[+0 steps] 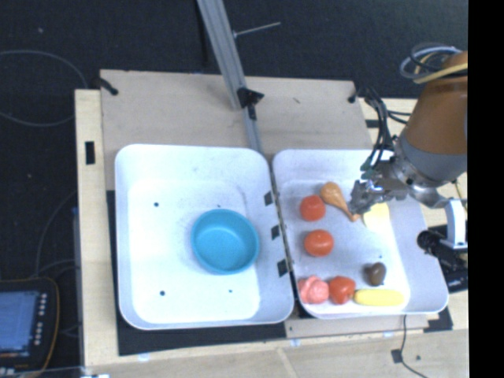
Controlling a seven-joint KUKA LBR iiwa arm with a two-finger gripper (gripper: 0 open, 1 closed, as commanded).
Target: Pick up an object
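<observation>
The right bin holds several small items. Two red round pieces lie at its left side. An orange, pear-shaped piece lies at the upper middle. My gripper hangs low just to the right of it, over the edge of a pale yellow piece. Nothing shows between gripper and items clearly enough to call a hold. Along the near edge lie a pink piece, a red piece and a yellow banana-like piece. A brown lump sits above the banana.
The left bin holds a blue bowl near its middle. A slanted grey metal bar runs from the top down to the gap between the bins. The arm's orange band rises at the right edge.
</observation>
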